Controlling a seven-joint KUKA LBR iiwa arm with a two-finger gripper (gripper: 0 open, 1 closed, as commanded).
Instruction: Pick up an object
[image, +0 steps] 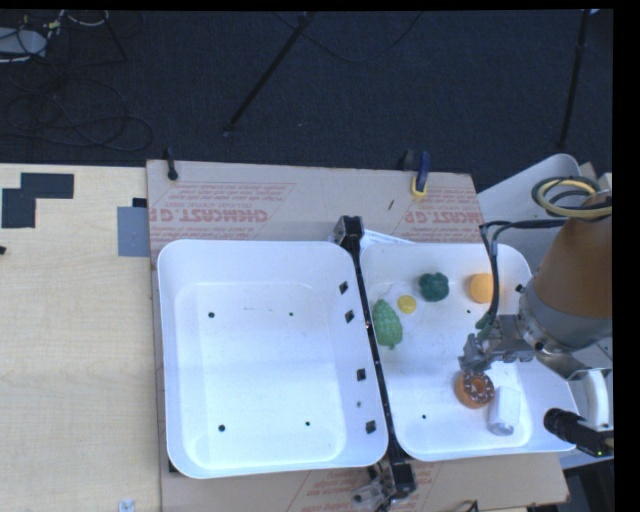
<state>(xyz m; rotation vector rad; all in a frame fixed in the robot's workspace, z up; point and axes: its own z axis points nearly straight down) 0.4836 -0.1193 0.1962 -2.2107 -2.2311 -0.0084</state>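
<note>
Six small objects lie in my right bin, and I keep the gripper low over the brown round piece to grasp it

Two shallow white bins sit side by side: the left bin and the right bin. The right one holds six small things: one light green lump, one dark green lump, one small yellow ball, one orange ball, one brown ring-shaped piece and one white cylinder.
</note>
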